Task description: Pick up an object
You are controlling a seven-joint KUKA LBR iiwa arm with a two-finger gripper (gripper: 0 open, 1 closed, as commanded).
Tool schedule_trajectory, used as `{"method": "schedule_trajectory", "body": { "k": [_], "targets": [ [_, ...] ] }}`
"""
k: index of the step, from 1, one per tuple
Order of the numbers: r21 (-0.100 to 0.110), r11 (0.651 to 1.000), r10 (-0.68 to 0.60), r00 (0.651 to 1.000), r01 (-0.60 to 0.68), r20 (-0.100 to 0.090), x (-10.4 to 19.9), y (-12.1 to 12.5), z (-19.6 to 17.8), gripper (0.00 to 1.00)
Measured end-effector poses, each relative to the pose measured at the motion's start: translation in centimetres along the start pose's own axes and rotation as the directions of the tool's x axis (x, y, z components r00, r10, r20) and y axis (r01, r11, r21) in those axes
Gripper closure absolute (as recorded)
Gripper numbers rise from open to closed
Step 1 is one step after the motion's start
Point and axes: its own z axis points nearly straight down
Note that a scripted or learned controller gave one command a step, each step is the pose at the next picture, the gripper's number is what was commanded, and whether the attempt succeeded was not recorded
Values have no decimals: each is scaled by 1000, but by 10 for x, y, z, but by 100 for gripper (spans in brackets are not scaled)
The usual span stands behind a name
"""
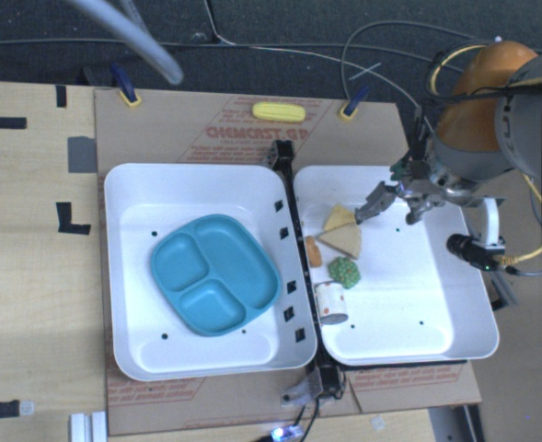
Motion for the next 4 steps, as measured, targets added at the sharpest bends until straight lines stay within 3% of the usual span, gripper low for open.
{"method": "schedule_trajectory", "body": {
  "k": [1, 3, 4],
  "targets": [
    [-13, 1000, -3, 1000, 3, 2, 0, 3, -8, 0],
    [-15, 1000, -3, 1000, 3, -1, 7, 14, 96, 0],
    [-34, 999, -5, 1000, 5, 6, 6, 18, 79, 100]
  ]
}}
